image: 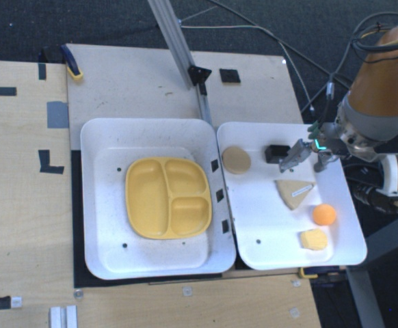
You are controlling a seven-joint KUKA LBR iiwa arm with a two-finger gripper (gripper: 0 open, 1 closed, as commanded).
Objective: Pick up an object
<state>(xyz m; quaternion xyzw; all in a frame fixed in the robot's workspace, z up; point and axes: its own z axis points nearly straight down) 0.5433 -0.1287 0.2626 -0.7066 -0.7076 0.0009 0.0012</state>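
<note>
Yellow tray (pixel 168 198) is sitting alone in left bin (pixel 96 183). Beside it, right bin (pixel 349 251) is holding my targets; wedge (pixel 295 193) is lying nearest. I'm hovering my gripper (pixel 307 154) over it, fingers apart, gripping nothing.

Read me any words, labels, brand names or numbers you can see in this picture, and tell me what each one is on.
No text can be read anywhere.
The tan wedge in the right bin carries a pale patch that may be a label; too small and blurred to read.
The yellow divided tray, tan disc, orange ball and yellow block look plain.
</note>
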